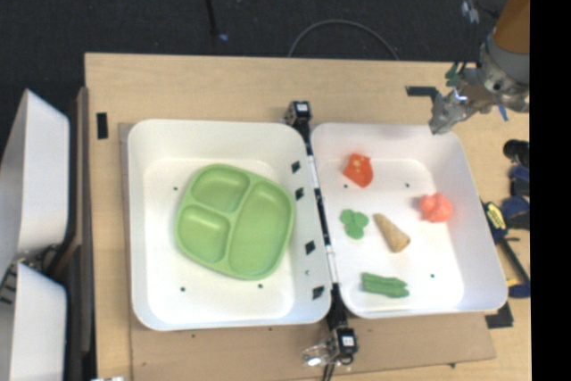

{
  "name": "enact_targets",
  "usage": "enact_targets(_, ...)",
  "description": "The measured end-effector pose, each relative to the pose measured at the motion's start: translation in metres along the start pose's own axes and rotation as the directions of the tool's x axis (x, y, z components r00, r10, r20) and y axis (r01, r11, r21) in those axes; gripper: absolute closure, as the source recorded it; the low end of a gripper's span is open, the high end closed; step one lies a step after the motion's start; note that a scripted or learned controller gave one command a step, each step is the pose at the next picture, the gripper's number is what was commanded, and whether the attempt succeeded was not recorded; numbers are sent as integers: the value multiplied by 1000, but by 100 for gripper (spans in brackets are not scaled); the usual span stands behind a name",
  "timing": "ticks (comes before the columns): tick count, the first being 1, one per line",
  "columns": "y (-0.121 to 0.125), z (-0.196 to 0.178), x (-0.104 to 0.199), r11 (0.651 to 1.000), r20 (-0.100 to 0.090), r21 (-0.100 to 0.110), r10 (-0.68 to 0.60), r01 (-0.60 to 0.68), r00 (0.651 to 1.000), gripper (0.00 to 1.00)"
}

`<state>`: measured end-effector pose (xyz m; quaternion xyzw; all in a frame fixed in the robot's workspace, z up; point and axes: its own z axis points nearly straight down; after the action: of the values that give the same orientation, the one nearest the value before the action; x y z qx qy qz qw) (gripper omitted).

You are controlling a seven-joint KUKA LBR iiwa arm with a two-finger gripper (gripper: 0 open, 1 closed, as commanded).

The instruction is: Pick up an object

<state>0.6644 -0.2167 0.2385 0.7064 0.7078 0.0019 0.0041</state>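
The right bin (475,219) holds several small toy foods. There is a red-orange piece (359,169) at the back, a pink lump (436,207) to the right, a green broccoli-like piece (354,223), a tan cone (392,233) and a green pod (384,285) at the front. My gripper (429,108) hangs above the bench just beyond the right bin's far right corner. It is open, nothing sits between its fingers, and it is apart from every object.
The left bin (143,192) holds a green divided plate (235,220). A black clamp strip (314,219) runs between the two bins. White boxes (36,192) stand off the bench's left side. Blue and yellow tools (508,219) lie at the right edge.
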Motion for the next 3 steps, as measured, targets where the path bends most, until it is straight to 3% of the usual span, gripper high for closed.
enact_targets(1, 1, -32, -2, 1000, -1, 3, -1, 1, 1000, 100)
enact_targets(3, -42, -13, 91, 1000, -2, 9, -2, 2, 1000, 100)
